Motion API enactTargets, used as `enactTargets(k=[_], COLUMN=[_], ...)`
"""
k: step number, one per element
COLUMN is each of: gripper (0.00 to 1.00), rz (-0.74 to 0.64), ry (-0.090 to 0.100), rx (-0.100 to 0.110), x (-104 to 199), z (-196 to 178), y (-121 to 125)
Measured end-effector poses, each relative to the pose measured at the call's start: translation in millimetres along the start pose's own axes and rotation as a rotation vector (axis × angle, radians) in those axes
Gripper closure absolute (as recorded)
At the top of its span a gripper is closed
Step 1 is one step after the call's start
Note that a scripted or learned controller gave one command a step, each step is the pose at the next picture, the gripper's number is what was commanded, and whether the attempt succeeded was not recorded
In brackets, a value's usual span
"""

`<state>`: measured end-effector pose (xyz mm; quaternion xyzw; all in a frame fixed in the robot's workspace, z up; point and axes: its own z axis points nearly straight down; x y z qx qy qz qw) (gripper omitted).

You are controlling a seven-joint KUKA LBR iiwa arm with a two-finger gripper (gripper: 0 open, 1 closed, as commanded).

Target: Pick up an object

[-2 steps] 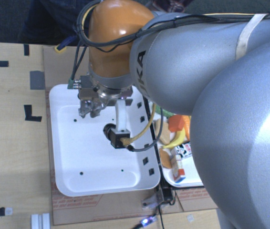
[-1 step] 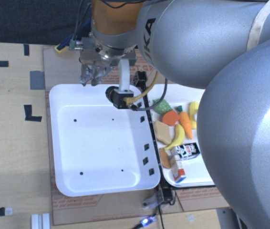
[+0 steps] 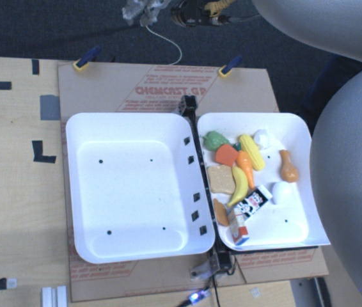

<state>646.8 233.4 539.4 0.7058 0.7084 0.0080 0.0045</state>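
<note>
The right bin point(image 3: 296, 232) holds a heap of toy food. In it lie a yellow banana point(image 3: 239, 187), a corn cob point(image 3: 251, 151), an orange carrot point(image 3: 245, 166), a green vegetable point(image 3: 216, 139), a tan bread slice point(image 3: 220, 179), a brown drumstick point(image 3: 288, 165) and a black-and-white carton point(image 3: 252, 203). My gripper point(image 3: 149, 2) hangs at the top of the view, beyond the bench's far edge and well away from both bins. It is blurred, and nothing shows in it.
The left bin point(image 3: 82, 171) sits beside the right one on a cardboard sheet point(image 3: 168, 88). The grey arm point(image 3: 350, 171) bulks along the right side and the top right corner. Black clips point(image 3: 197, 197) line the seam between the bins.
</note>
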Motion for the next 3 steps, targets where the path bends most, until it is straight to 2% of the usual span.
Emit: enactTargets(k=[1,2,3], gripper=[1.0,1.0,1.0], rz=[0.002,0.002,0.003], ry=[-0.011,-0.004,-0.012], rx=[0.036,0.009,0.035], x=[-1,-1,-2], z=[155,80,259], y=[-52,16,14])
